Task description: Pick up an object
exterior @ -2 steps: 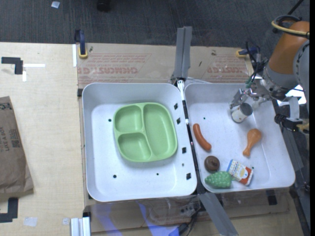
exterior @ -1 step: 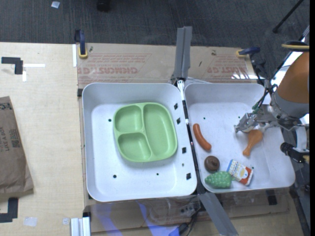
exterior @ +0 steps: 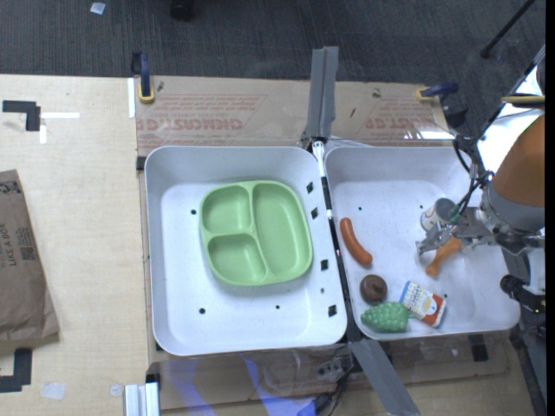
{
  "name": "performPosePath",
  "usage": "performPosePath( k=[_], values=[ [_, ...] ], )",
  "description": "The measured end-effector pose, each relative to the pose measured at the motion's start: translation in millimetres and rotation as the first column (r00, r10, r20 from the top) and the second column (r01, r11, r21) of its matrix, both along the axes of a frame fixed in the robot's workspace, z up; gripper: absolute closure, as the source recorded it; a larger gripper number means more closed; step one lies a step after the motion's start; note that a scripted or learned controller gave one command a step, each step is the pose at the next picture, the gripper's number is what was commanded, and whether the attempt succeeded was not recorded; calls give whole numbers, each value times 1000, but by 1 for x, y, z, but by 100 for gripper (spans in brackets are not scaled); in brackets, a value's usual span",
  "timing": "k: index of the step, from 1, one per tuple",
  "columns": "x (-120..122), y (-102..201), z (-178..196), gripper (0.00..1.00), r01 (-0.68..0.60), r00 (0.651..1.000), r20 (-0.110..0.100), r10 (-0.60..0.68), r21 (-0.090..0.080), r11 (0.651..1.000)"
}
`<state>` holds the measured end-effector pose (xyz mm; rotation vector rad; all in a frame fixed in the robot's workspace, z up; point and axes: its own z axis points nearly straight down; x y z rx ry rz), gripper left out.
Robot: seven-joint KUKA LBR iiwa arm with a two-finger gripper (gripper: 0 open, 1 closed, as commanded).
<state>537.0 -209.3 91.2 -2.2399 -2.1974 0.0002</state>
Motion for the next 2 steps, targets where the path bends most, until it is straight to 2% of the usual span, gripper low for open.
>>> performPosePath(
  k=[1, 2],
  values=[
    [0, -1, 9, 100, 3, 1000, 1, -3, -2, 1000],
    [29, 22, 103, 100, -47, 999, 3, 47, -4, 999]
  ],
)
